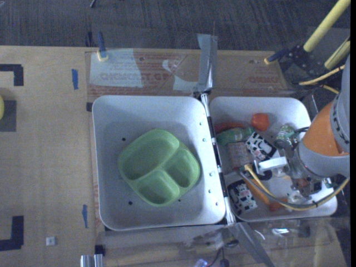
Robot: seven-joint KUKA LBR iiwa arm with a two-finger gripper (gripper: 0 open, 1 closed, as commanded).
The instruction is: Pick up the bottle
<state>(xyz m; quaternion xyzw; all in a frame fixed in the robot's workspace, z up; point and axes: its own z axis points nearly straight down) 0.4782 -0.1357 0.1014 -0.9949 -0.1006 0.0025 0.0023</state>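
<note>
Although the arm [328, 138] reached in at the right edge of the frame and hung over the right bin [305, 111], its tool [297, 191] sat low in the lower right among cables and clutter, and I could not tell whether it was open or closed, or whether it had anything in it.

Nearest the bottom of the frame, a black-and-white patterned item [242, 196] lay in the bin's lower left, with an orange stick-like piece [261, 196] beside it. Further up, a second patterned item [259, 146] sat mid-bin. Just beyond it, the bottle [233, 134], as I judged the green, elongated thing to be, lay on its side near the bin's left wall, well apart from the tool. A red-orange item [260, 120] rested further up still.

To do the step well, I would judge the tool needed to move up and left across the bin, line its fingers across the bottle's narrow width, and come down clear of the wall and the patterned item.

The left bin [111, 115] held a green divided plate [158, 167]. The bench [44, 166] was pale wood with black corner marks and blue tape tabs; a taped clear sheet [139, 71] lay beyond the bins. Dark carpet [167, 10] filled the top of the frame, with yellow poles [328, 18] at upper right.
</note>
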